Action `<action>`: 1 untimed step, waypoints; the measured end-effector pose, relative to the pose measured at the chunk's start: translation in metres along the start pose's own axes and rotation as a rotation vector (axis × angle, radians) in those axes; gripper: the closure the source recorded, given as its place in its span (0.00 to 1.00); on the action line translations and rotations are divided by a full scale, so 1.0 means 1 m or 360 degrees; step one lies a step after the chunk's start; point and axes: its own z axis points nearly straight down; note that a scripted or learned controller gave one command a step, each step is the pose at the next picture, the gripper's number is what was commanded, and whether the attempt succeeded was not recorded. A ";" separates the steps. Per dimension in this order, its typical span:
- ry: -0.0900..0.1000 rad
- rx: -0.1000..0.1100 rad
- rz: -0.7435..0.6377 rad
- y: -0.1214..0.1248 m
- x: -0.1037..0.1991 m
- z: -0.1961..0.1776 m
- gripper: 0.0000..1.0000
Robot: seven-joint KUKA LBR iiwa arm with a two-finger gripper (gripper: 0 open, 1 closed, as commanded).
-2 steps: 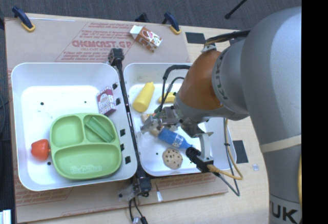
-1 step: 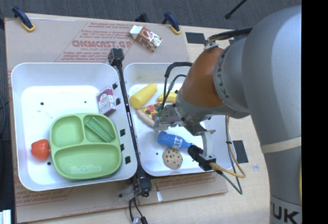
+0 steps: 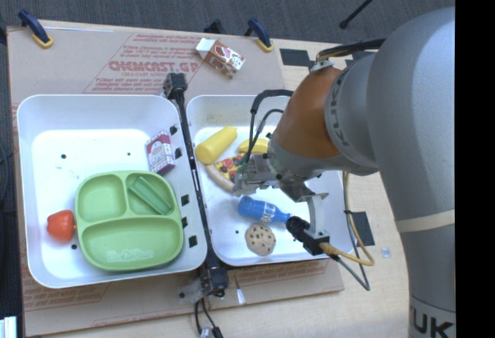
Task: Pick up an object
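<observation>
the light is even and fairly bright, coming from overhead, and it is soft enough that no hard shadow falls anywhere. the white bins [image 3: 108,116] look clean but not blown out, with a faint grey shade along their inner walls at 9 o'clock. under the arm [image 3: 363,120] a weak, diffuse shadow dulls the right bin's floor [image 3: 232,240] toward 3 o'clock. the arm's grey shell carries a broad pale sheen at 2 o'clock (no sharp glare). focus holds across the bench; small things look slightly soft and grainy from low resolution. the dark floor at 12 o'clock reads dim and textured. straight edges bow a little near the frame's corners.
</observation>
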 end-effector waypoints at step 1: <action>-0.0002 0.0001 -0.0006 0.001 0.000 -0.010 1.00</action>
